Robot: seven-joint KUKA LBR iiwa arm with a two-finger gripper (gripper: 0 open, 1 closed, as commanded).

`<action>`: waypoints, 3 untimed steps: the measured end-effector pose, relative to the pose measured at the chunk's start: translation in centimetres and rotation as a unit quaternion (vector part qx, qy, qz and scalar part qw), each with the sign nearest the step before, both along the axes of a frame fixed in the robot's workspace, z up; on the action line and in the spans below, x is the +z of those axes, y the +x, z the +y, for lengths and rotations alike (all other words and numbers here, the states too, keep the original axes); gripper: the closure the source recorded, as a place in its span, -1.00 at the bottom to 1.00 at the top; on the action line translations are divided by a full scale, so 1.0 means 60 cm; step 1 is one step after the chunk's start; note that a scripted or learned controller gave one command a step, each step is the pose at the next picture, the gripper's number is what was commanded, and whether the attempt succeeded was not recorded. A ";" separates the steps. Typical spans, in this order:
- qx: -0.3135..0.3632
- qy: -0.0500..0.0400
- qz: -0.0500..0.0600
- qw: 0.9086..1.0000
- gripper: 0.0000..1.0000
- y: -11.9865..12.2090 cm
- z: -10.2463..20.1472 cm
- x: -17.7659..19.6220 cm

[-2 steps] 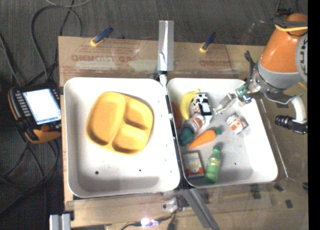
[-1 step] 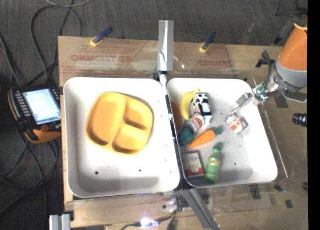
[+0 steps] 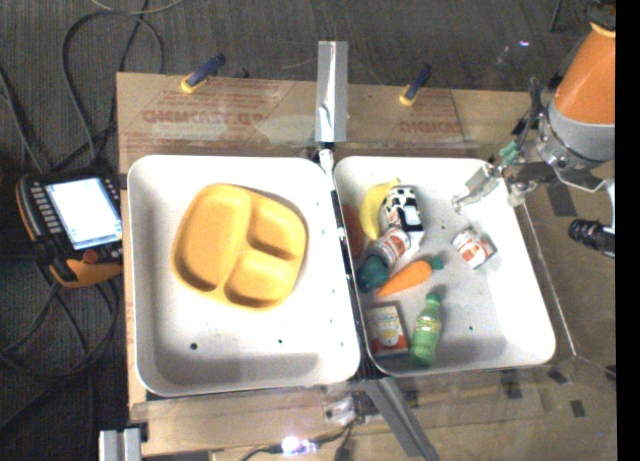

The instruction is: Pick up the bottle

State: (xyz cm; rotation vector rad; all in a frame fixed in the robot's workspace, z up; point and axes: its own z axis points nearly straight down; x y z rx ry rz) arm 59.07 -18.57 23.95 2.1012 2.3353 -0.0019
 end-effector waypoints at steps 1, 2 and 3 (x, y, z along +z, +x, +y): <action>0.095 -0.001 0.000 0.995 -1.00 0.065 -0.029 -0.068; 0.124 0.002 0.001 0.992 -1.00 -0.073 0.015 -0.209; 0.253 -0.006 -0.008 0.967 -1.00 -0.170 0.059 -0.248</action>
